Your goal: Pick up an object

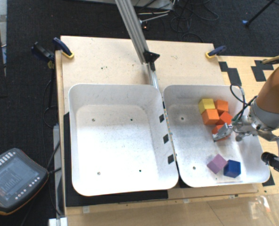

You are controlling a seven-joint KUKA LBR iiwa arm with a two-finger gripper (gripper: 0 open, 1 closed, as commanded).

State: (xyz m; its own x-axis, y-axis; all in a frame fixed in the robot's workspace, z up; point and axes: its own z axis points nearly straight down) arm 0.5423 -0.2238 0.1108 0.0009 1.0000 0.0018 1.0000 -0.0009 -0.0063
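Observation:
The right bin [186, 173] holds a cluster of blocks at its far right: a yellow cube [207, 104] and several orange blocks [211, 117] packed around it. Near the bin's front lie a purple cube [217, 164] and a blue cube [232, 168], side by side. My gripper [222, 134] reaches in from the right and sits low, just in front of the orange cluster, against the nearest orange block [220, 128]. That block is partly hidden by the gripper. The purple and blue cubes lie apart from it, closer to the front.
The left bin [116, 135] stands beside the right one, sharing a raised middle rim [168, 135]. A slanted metal pole [135, 32] rises from behind the bins. The grey and orange arm [271, 102] hangs over the right bin's right edge. A handheld pendant [12, 180] lies at lower left.

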